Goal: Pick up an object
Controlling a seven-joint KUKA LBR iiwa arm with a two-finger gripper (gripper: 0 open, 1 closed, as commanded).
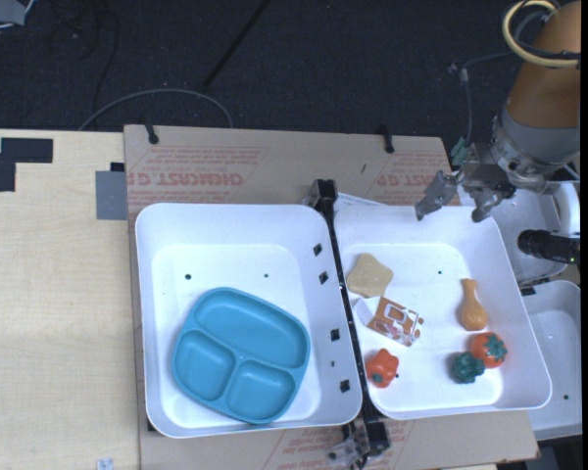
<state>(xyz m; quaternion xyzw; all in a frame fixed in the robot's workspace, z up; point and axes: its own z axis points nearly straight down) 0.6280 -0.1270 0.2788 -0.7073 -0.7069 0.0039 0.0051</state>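
You have two shallow white bins side by side on a cardboard sheet (274, 164) that covers the bench. The left bin (157, 253) holds one thing: a light blue divided plate (240, 354) with three compartments, lying flat toward its near edge.

The right bin (514, 282) carries all the small objects. Near its left wall you see a tan slice of toy bread (368, 276), and just beside that, toward the near edge, a small clear packet with orange and white print (396, 320). At the near left corner sits a red-orange toy pepper with a green stem (380, 367). Toward the right wall lies an orange, pear-shaped toy gourd (470, 306), narrow end pointing to the far edge. Nearer you, an orange-red toy tomato (488, 350) touches a dark green toy vegetable (465, 367).

The gripper (461, 197) hangs over the far right corner of the right bin, its two grey fingers spread apart with nothing between them, well apart from every object.
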